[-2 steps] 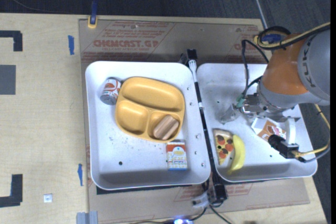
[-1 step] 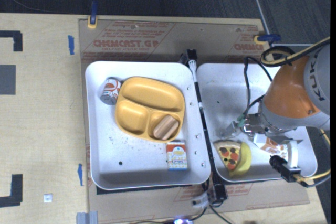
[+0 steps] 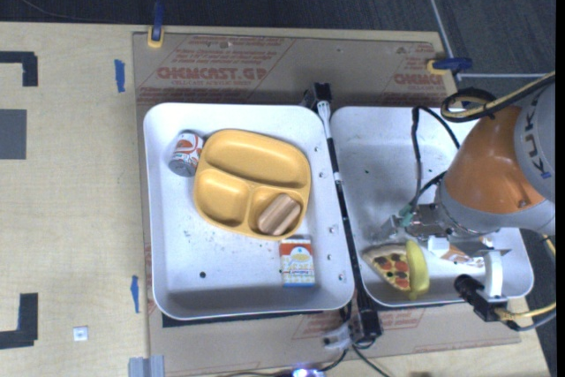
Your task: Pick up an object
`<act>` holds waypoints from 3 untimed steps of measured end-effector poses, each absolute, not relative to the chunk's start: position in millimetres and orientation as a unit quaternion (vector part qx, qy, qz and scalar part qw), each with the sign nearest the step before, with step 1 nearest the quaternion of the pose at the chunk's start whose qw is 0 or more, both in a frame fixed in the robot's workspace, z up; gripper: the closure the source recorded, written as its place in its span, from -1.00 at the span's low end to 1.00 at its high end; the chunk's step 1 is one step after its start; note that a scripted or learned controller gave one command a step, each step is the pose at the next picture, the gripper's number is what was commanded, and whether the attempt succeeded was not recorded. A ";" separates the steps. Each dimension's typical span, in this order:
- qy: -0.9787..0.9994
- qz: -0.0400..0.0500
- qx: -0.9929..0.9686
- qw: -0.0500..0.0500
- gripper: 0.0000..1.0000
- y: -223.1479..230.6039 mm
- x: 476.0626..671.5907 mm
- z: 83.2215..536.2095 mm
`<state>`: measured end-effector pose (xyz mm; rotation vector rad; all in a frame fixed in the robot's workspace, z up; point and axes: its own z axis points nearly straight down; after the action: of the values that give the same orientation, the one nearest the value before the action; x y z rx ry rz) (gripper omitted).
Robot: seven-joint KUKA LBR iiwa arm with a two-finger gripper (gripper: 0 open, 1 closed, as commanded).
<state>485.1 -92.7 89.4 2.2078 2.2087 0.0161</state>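
In the right bin (image 3: 371, 146), a pizza slice (image 3: 389, 266) lies at the front left with a small yellow banana (image 3: 417, 267) against its right side. My gripper (image 3: 417, 225) hangs low over that bin, just behind the banana and pizza, largely hidden under the orange and grey wrist. A small orange-and-white item (image 3: 455, 256) peeks out beneath the wrist to the right of the banana. Nothing can be seen held.
The left bin (image 3: 168, 269) holds a yellow divided plate (image 3: 238, 159) with a brown bun-like piece (image 3: 278, 214) in its right compartment, a crushed can (image 3: 184, 153) at the back left, and a small carton (image 3: 297, 262) near the front right.
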 end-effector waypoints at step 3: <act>0.707 0.001 0.707 0.000 -1.00 -26.4 480.1 184.7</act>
<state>480.1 -26.4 184.7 2.2204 2.2217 0.0018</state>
